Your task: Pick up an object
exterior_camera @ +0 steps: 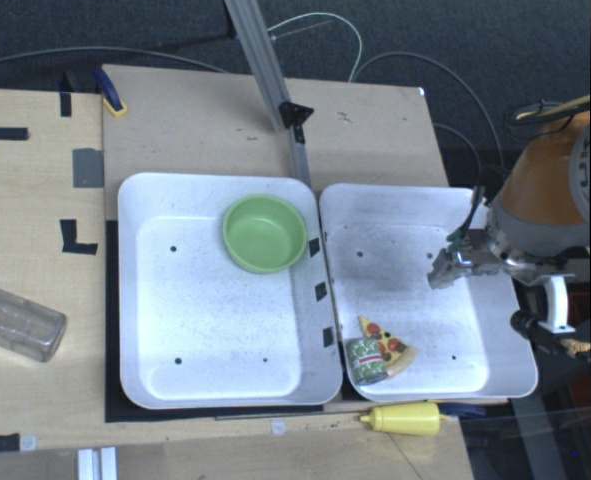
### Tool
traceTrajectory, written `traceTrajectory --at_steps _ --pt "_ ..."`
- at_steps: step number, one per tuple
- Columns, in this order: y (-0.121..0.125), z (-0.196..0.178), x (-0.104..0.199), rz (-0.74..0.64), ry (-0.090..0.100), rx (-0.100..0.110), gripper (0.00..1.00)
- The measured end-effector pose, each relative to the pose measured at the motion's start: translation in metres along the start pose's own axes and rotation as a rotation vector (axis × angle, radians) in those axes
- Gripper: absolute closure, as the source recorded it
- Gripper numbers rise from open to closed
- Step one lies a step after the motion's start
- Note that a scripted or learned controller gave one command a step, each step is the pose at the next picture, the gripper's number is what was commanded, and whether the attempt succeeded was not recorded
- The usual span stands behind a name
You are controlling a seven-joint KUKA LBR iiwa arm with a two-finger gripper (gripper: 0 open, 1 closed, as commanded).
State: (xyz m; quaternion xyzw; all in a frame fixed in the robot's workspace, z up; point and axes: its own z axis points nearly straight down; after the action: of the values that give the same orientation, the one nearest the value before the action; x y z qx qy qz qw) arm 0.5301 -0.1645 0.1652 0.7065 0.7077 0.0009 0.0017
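Item one: shallow white plastic bin on the left (145,298), centre of the frame. It carries a round pale-green plastic bowl (265,233), upright, at its upper right corner, close to the shared wall.

Item two: shallow white plastic bin on the right (415,218). At its lower left corner lies a small flat printed packet or toy with red, green and yellow markings (378,353); I cannot make out what it is.

Item three: yellow squeeze bottle lying on its side (407,419) on the counter (195,118), just below the right bin's lower rim, outside it.

Item four: clear ribbed plastic tumbler on its side (15,320), far left of the frame, well apart from both bins.

Item five: grey arm with orange band, entering from the right edge. Its tool (445,270) hangs over the right-hand part of the right bin, above bare floor. I cannot tell how the tool stands, and nothing shows held in it.

Candidates, as I judge them: the flat packet is nearest, down and to the left of the tool.

Risks I note from here: a straight descent would likely meet bare bin floor and close on nothing. The packet lies flat near the corner walls, so the tool may strike the rim or slide over it. The bowl's wide curved wall may slip from a pinch.
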Motion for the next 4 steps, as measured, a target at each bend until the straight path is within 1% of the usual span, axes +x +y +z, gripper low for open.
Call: traceTrajectory --at_steps 1,2,3,4 --pt "-0.002 -0.049 0.010 -0.001 0.000 0.000 1.00" --pt "-0.001 -0.062 0.010 0.000 0.001 0.003 1.00" --pt "0.006 -0.051 0.064 -0.005 0.002 0.005 1.00" --pt "0.016 -0.044 0.113 -0.005 0.003 0.007 1.00"
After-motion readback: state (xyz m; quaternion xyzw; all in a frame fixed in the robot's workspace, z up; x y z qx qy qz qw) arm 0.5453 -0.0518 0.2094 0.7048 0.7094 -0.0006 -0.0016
